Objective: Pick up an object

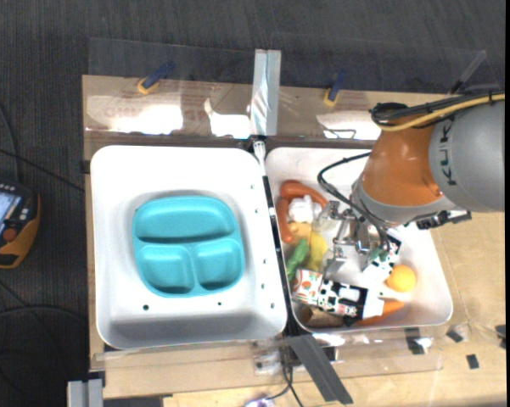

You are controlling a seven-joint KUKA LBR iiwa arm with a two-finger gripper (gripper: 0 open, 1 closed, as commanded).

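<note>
My gripper (354,246) hangs low inside the right bin (433,308), over a heap of small toys. Under and around it lie a yellow piece (317,244), a green piece (298,253), a white item (300,211) on an orange-red ring (299,191), a black-and-white patterned box (338,295), and an orange ball (401,278). The grey arm with its orange band (399,170) reaches in from the right and hides part of the heap. Nothing can be made out between the fingers.
The left bin (119,176) holds a turquoise divided tray (188,242). A clear divider post (266,91) stands at the back between the bins. A handheld controller (4,219) lies on the floor at far left. Cables loop near the wrist.
</note>
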